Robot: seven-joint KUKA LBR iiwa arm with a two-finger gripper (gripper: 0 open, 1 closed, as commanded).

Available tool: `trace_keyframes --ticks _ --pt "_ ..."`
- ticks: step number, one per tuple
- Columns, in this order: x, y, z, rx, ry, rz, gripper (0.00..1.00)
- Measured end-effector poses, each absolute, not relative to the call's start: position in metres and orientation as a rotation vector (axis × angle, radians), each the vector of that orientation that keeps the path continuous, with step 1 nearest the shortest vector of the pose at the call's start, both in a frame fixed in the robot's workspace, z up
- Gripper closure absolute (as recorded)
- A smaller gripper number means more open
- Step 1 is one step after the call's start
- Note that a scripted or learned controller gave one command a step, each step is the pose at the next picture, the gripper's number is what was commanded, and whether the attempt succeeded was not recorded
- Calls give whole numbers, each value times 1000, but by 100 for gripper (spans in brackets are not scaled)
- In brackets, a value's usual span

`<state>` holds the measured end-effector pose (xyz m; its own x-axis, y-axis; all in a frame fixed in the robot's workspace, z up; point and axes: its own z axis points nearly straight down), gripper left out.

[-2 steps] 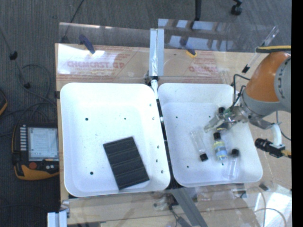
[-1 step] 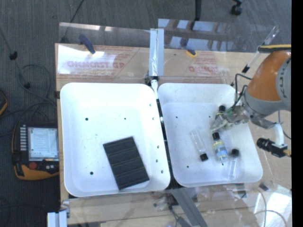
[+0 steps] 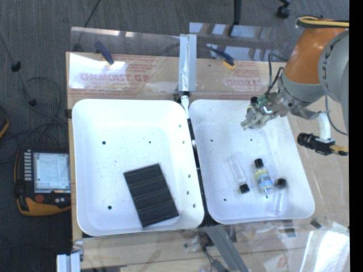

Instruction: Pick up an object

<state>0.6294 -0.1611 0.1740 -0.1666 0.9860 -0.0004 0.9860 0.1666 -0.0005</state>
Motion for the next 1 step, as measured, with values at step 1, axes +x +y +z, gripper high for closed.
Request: trace_keyframes --ticks 1 --pt "653 -71 227 -2063 -2368 1 100"
